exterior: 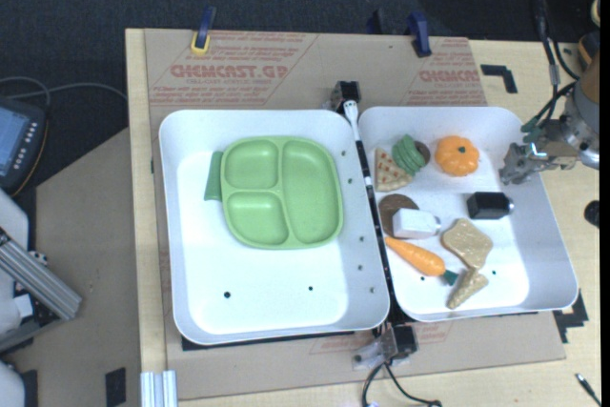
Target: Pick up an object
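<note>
The right bin (543, 234) holds several small items: an orange pumpkin (457, 155), a dark green piece (412, 152), a tan cracker wedge (388, 170), a brown disc (395, 203), a white block (416, 224), a carrot (416, 254), a slice of bread (466, 243), a small tan wedge (467, 287) and a black block (489, 204). My gripper (518, 165) hangs over the bin's right side, to the right of the pumpkin and above the black block. I see nothing held in it.
The left bin (191, 272) carries a light green divided plate (281, 191). A cardboard sheet (286, 62) lies under both bins, held by a yellow clamp (201, 39) and a blue clamp (418, 34) at its far edge. Cables run along the right side.
</note>
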You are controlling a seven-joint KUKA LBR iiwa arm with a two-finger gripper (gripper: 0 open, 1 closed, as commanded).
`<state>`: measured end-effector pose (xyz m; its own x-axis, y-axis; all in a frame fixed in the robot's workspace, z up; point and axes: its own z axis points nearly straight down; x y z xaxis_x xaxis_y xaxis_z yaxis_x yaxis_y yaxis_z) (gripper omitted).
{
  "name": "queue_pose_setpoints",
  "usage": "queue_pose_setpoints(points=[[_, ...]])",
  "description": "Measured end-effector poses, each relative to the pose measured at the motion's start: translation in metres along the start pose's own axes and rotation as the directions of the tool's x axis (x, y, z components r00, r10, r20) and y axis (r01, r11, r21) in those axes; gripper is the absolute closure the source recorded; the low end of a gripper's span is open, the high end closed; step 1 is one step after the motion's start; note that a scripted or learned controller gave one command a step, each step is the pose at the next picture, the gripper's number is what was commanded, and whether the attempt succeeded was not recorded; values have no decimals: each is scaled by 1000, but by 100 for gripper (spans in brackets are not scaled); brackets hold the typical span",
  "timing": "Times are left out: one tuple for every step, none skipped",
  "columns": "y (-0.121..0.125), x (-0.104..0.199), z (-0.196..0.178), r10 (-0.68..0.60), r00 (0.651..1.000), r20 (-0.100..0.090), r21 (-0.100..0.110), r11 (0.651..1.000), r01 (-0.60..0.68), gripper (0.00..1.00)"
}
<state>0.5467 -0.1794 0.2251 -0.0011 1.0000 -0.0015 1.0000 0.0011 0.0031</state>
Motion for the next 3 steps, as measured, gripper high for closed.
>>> queue_pose_setpoints(points=[[-9,53,10,-4,1000,-5,6,1000,4,100],[-17,111,-2,-6,1000,-5,5,1000,6,100],[-41,169,1,-5,1000,-5,7,1000,5,100]])
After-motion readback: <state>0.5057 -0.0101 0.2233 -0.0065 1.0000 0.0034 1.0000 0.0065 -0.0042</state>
